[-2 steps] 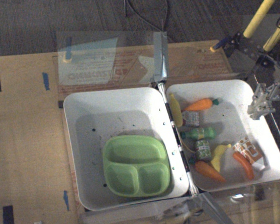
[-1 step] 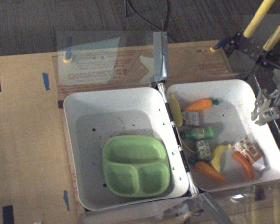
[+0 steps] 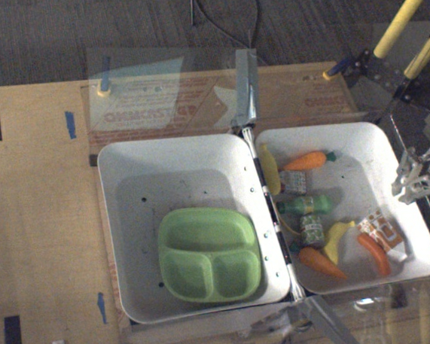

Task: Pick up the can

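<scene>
The can [image 3: 312, 230] is a small tin with a green and dark label, lying in the right bin [image 3: 416, 261] near its left wall. It rests between a green bottle [image 3: 305, 205] and an orange carrot [image 3: 320, 262], with a yellow banana [image 3: 335, 240] touching its right side. My gripper [image 3: 416, 178] hangs over the right rim of that bin, well to the right of the can. It is open with nothing between its fingers.
The right bin also holds a second carrot [image 3: 305, 161], a yellow piece [image 3: 270, 168], a small labelled item [image 3: 293, 182], a red sausage [image 3: 374, 254] and a small box [image 3: 379, 229]. A green divided plate [image 3: 208, 253] lies in the left bin [image 3: 128, 213].
</scene>
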`<state>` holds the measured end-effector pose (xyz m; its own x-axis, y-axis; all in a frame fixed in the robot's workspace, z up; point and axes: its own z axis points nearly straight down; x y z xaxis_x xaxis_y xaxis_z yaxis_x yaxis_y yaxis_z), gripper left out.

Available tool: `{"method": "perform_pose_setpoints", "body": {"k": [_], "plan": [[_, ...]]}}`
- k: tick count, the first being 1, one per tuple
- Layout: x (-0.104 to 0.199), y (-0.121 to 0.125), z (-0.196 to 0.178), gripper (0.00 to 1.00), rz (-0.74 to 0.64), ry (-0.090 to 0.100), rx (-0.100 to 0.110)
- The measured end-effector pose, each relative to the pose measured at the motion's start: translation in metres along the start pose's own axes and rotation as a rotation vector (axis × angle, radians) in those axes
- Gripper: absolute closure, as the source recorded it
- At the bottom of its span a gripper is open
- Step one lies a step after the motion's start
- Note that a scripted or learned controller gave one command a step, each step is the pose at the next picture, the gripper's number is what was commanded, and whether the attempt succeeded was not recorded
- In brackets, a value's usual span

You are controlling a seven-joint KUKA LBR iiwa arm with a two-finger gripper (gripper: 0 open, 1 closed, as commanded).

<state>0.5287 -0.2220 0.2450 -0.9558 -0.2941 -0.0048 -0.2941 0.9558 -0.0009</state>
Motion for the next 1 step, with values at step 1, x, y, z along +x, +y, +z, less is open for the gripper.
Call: {"method": "perform_pose_setpoints", "body": {"k": [1], "plan": [[0.0194, 0.0042, -0.1198, 1.0, -0.195, -0.003, 0.002]]}}
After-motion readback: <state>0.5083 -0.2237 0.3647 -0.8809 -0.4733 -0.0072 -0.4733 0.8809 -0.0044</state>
